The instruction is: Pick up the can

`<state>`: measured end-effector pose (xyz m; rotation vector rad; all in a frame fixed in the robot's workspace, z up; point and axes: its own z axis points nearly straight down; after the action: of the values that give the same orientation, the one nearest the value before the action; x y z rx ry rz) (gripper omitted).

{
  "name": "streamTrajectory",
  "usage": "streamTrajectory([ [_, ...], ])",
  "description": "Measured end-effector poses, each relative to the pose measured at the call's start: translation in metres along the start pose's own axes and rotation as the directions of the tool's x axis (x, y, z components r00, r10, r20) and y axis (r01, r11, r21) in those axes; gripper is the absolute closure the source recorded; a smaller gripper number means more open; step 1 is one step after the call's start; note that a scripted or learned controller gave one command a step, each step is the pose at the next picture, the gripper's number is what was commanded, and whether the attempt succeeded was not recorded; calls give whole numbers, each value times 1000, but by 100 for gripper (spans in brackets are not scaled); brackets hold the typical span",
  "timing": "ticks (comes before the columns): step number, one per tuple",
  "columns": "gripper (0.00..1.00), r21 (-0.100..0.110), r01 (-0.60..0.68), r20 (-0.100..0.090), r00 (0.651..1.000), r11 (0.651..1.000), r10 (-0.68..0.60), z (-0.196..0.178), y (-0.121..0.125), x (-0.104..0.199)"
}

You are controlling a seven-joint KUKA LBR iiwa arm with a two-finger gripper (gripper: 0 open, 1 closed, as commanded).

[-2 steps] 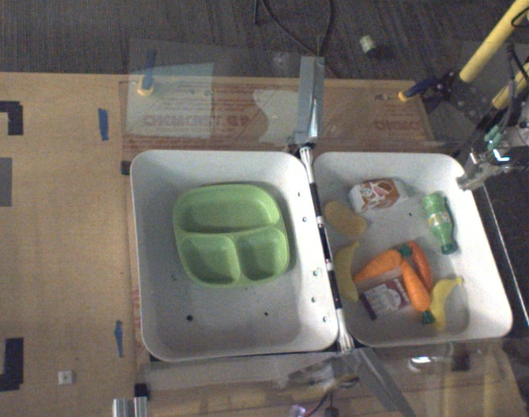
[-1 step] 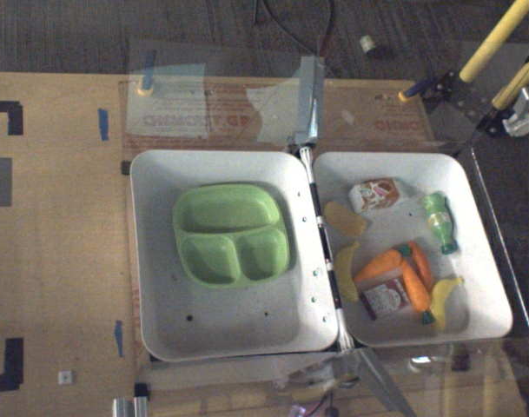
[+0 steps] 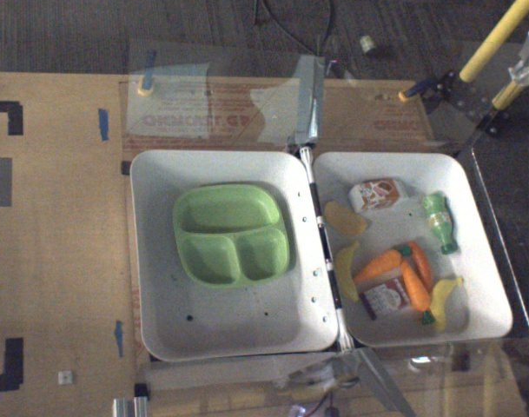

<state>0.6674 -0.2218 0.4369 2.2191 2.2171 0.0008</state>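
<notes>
A red and white pack is lying lowest in the right bin, while the can is waiting upper left there for a first reach down; jaws I cannot tell.

The left bin holds a divided tray near its centre. In the right bin, a can lies at 11 o'clock, a bottle at 2 o'clock, carrots in the middle, a second can at 6 o'clock and a banana at 5 o'clock.
</notes>
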Motion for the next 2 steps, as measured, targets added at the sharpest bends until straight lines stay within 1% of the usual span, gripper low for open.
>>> streamTrajectory([
  [2,100,-12,10,8,1000,1000,-10,-24,4,6],
])
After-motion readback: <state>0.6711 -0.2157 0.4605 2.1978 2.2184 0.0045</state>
